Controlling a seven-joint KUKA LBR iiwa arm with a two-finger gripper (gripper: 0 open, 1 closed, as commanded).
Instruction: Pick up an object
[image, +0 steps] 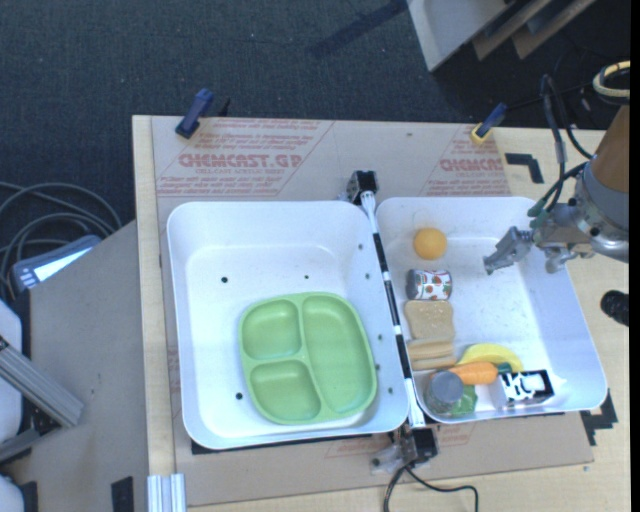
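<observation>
A: We see the gripper (522, 252) over the far part of the right bin (580, 330), arm coming in from the right. Nothing between its fingers from what we can see. How far open? We can't tell, too small and blurred.

B: Objects?

A: All the pickable ones sit in the right bin, along its left and near sides. Far to near along the left wall: an orange ball (430, 243), a small patterned can (429, 286) on its side, a tan sponge block (430, 320), then a second tan piece (431, 353) touching it on the near side. Near left corner has a clear round cup (447, 394) with something green in it. A carrot-like orange piece (474, 374) lies across its rim, a yellow banana (493, 354) just behind that, and a black-and-white item (525, 385) to the right of them.

B: Closest to the gripper?

A: The orange ball, to the gripper's left and apart from it. No contact with anything.

B: Left bin?

A: We see the left bin (210, 240) holding a green divided tray (306, 356), three compartments, sitting toward the near side. Both bins rest on the brown paper-covered surface (250, 155), a blue clamp (193, 112) at its far left corner.
</observation>
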